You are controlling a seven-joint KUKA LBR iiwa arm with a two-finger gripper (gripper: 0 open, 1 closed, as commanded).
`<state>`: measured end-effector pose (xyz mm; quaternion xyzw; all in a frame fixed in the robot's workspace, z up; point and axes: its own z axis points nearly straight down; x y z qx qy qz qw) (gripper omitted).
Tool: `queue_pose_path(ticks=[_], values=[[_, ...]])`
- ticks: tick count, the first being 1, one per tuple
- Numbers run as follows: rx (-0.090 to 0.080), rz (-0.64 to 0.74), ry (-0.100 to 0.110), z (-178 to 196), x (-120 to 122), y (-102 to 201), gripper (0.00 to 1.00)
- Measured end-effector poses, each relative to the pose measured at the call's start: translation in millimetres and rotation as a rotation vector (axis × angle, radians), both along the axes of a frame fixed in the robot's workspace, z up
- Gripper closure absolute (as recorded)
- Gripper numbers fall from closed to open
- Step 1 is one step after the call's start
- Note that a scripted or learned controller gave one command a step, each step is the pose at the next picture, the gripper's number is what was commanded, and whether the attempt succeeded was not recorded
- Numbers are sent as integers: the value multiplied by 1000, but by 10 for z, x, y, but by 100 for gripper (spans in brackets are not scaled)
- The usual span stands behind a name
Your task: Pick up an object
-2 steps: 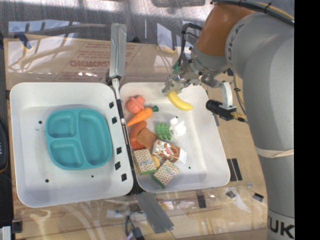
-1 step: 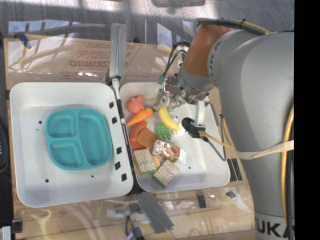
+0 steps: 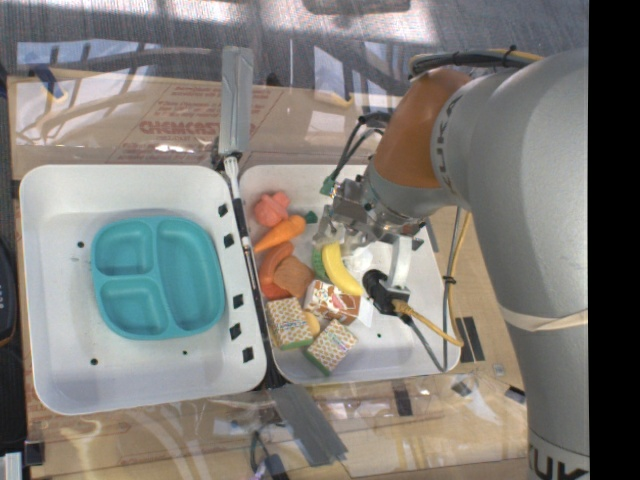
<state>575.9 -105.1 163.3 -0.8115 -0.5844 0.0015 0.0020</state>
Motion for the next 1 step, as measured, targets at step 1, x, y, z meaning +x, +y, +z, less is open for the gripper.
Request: queue_pose_path(ticks=[1], values=[[-1, 217, -4, 728, -283, -200, 100]])
